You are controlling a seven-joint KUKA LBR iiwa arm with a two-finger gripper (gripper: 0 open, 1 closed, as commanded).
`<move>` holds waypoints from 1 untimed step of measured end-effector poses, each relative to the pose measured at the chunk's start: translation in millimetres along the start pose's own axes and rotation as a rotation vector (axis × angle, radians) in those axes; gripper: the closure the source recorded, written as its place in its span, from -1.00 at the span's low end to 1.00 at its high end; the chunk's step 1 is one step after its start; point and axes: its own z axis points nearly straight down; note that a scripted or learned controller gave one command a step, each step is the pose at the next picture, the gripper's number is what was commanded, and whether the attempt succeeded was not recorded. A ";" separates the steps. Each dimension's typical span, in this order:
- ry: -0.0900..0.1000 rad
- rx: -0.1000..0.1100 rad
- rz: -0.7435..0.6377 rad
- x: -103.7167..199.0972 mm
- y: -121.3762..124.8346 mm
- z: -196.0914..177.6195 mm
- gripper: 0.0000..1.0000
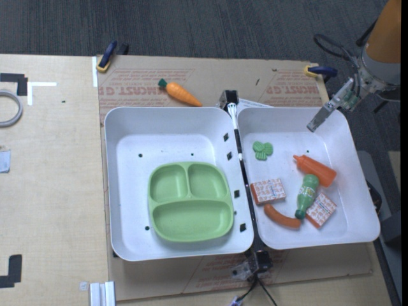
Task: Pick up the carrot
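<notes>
While gripper (pixel 317 122) hovers, carrot (pixel 180 92) (outside bins)

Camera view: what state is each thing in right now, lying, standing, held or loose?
Carrot: lying loose on the cardboard behind the left bin, outside both bins.
Green plate: flat in the left bin, compartments bare.
Green bottle: lying on its side in the right bin.
Orange bottle: lying down.
Sausage: lying loose.
Gripper: above the right bin's far corner, holding nothing.
</notes>
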 end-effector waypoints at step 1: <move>0.002 0.000 -0.135 43.9 -51.1 128.3 -1.00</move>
